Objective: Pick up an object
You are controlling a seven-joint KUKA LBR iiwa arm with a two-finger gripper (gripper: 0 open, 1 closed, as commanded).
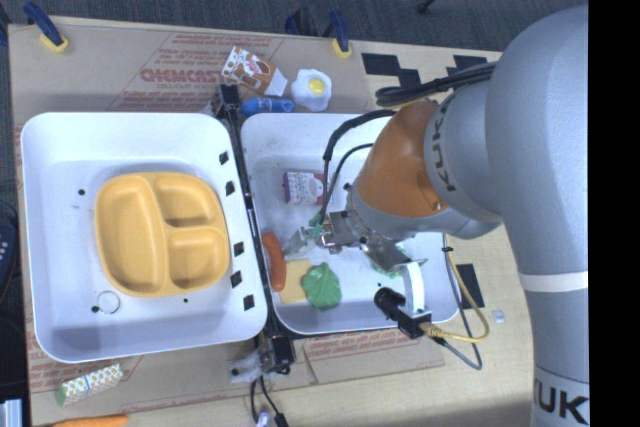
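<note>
Here the hand (322, 233), fingers' state I cannot tell, hovers among crowded items; the green piece (322, 285) might get nudged aside.

The arm (520, 155) hides much of the right bin (262, 215) (its far side), and the picture's edge crops the arm.

Left bin (40, 215), white: divided tray (160, 232), yellow. Right bin (270, 140), white: leaf-shaped piece (321, 286), green; sausage-shaped piece (275, 260), orange; small packet (302, 186), white with red print. Arm (520, 145), grey, orange band. Tabletop (130, 55), tan with red print.
</note>
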